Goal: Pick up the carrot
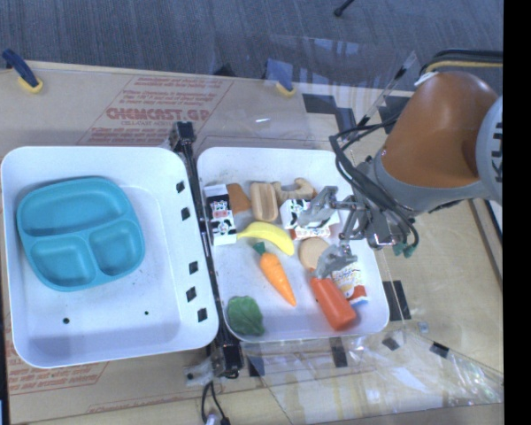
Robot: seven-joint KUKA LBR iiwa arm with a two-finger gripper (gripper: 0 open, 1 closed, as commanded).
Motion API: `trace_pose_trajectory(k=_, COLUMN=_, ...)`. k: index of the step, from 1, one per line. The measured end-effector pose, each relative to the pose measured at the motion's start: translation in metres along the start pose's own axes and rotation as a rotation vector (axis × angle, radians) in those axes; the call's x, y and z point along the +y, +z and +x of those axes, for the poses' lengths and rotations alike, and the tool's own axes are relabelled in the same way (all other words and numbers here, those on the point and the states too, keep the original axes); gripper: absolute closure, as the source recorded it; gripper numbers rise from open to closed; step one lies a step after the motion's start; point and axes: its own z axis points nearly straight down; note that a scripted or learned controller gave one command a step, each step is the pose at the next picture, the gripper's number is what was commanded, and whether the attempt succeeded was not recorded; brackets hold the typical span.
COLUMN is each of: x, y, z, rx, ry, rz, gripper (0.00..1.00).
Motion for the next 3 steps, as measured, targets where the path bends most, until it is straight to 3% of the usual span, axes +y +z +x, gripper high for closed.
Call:
trace_pose_trajectory(k=1, x=0.047, y=0.142, z=0.028, rx=0.013, ry=-0.04, rz=-0.007, gripper=0.0)
trace_pose_trajectory(k=2, x=0.047, y=0.127, z=0.023, rx=0.002, ry=-0.049, rz=-0.003, gripper=1.0)
trace_pose_trajectory(k=3, x=0.114, y=0.049, z=-0.008, rx=-0.005, ry=0.443, rz=-0.003, gripper=1.0)
